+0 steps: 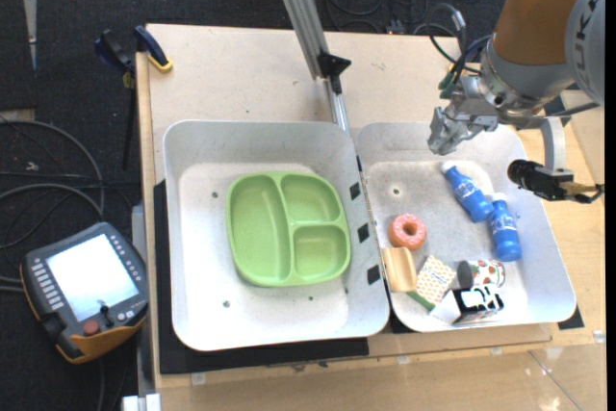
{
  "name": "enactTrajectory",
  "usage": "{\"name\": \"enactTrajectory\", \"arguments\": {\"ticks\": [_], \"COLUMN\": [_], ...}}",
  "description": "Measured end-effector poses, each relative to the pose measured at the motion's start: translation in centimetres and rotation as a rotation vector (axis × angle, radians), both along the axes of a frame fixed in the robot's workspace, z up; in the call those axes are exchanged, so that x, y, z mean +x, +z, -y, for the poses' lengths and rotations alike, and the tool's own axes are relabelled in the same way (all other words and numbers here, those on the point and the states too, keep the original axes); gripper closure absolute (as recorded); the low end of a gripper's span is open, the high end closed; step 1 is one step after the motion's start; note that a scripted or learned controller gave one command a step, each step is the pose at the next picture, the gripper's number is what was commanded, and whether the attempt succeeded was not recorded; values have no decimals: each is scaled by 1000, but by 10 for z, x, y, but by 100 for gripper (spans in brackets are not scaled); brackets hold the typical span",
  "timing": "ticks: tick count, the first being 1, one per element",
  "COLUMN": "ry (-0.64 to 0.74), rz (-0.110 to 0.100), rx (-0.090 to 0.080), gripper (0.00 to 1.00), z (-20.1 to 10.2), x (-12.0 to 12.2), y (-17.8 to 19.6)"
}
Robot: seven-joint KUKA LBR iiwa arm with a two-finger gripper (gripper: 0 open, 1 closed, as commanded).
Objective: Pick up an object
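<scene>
A: Which step is this?

B: The approach, I'd say. The gripper (445,141) hangs over the far edge of the right bin (539,303) with nothing in it. I cannot tell how wide it stands; it's too small and dark from this angle.

A: So what could it take?

B: Everything loose lies in that bin, toward its near half. The closest to the gripper is a blue bottle (467,192), just in front of it.

A: And the next move?

B: Judging from this, a shift toward the near side, then straight down over one item. The bottles lie at a slant, so the wrist would need to turn across the body.

A: Count them for me.

B: Two blue bottles, the second (504,229) end to end with the first. One pink donut (408,230). One tan block (398,269). One checkered packet (433,278). One black-and-white toy (478,289). In the left bin (192,159), one green tray (289,228) with three compartments.
</scene>
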State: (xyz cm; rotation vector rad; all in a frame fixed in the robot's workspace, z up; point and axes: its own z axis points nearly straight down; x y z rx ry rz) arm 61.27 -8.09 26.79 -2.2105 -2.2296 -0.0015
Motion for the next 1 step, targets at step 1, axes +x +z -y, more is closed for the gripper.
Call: {"name": "enactTrajectory", "arguments": {"ticks": [1], "ry": [-1], "rz": [-2], "rx": [-1], "gripper": [100], "z": [-50], "x": [-21], "y": [-17]}}
